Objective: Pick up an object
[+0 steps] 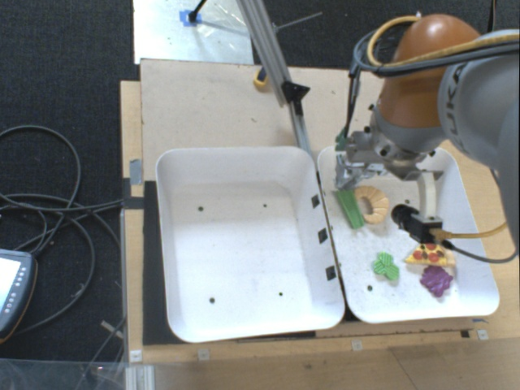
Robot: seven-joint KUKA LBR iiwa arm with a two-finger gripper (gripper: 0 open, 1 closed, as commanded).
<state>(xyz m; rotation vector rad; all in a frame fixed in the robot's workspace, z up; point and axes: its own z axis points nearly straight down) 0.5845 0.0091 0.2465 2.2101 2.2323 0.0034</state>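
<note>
Just below the gripper (351, 182), in the right bin (479, 299), lies a slanted green strip (351, 210). A tan ring (374, 205) sits against the strip's right side or very nearly so. Farther below the gripper, toward the bin's near edge, are a green leaf (386, 266), a pizza slice (431, 256) and purple grapes (436, 281). The last two lie close together, well apart from the strip. The left bin (175, 218) stands to the gripper's left. The arm (422, 63) covers the right bin's far part, and the strip's upper end seems to run under the gripper. Whether the gripper is open or closed, or touches the strip, cannot be told.
</note>
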